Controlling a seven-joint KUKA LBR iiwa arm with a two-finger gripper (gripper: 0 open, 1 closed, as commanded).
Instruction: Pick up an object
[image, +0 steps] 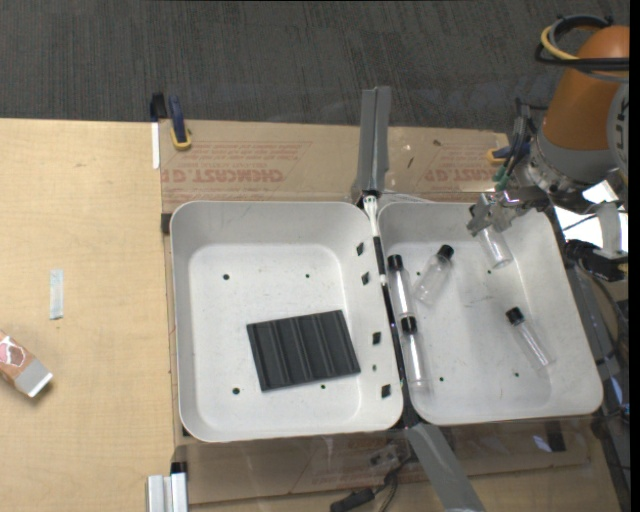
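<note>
Camera view, my gripper (494, 222): hanging over the right bin's (570, 400) far edge; I am holding a clear tube (497, 248) between nearly closed fingers.
Other tubes (528, 335): lying on the bin floor.

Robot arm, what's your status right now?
Gripper hovering over right bin's back edge, nothing seen held. Clear vials lying loose in that bin. Dark ribbed pad in left bin. Nothing blocking.
</note>
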